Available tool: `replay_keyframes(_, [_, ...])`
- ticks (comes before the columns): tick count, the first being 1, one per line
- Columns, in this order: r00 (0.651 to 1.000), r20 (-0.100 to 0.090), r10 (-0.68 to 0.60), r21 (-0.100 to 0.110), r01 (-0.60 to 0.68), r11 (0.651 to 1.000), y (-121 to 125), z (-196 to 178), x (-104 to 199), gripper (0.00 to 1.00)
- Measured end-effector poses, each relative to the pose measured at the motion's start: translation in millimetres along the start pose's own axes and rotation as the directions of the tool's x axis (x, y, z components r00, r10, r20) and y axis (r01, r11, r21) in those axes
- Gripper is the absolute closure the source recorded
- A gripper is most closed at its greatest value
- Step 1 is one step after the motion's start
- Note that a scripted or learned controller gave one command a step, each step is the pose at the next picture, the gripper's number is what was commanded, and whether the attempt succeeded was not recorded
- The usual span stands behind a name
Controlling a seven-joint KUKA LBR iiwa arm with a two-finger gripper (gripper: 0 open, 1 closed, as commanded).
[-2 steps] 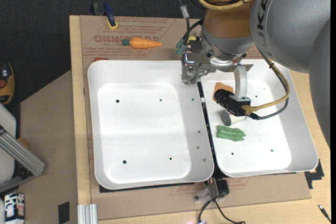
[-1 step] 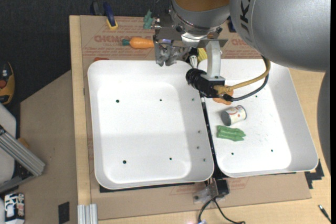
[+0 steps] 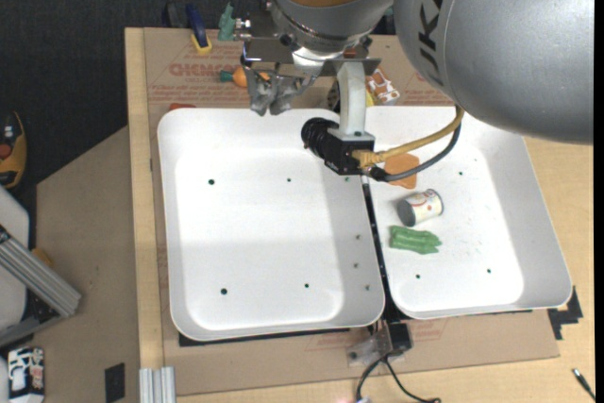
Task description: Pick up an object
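Observation:
In the right bin (image 3: 510, 269) lie a small white can (image 3: 420, 206) on its side, a green pod-shaped piece (image 3: 415, 241) just in front of it, and an orange item (image 3: 406, 163) partly hidden behind a black fitting on the arm. My gripper (image 3: 270, 99) hangs over the back rim of the left bin (image 3: 255, 241), well to the left of these objects and apart from them. Nothing shows in its grasp.
The big grey arm fills the upper right, with a black fitting (image 3: 330, 146) and yellow cable over the divide between the bins. A red-and-white item (image 3: 382, 90) lies on the cardboard behind the bins. Small clips (image 3: 200, 31) sit at the back left.

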State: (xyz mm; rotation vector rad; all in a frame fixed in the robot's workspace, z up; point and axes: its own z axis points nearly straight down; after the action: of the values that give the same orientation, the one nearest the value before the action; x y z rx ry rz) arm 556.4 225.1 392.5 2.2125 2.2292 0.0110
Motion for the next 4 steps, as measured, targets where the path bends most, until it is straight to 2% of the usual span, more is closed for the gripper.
replay_keyframes(1, [1.0, 0.008, 0.02, 0.009, -0.02, 1.0, -35.0, 18.3, -121.4, 1.0])
replay_keyframes(2, [1.0, -0.001, 0.0, -0.005, 0.0, 1.0, -64.3, -67.4, -66.6, 1.0])
replay_keyframes(3, [1.0, -0.001, 0.002, -0.004, -0.002, 1.0, -76.1, -148.1, -31.2, 1.0])
replay_keyframes(4, [1.0, 0.009, 0.025, 0.015, -0.025, 1.0, -78.7, -58.0, -176.5, 1.0])
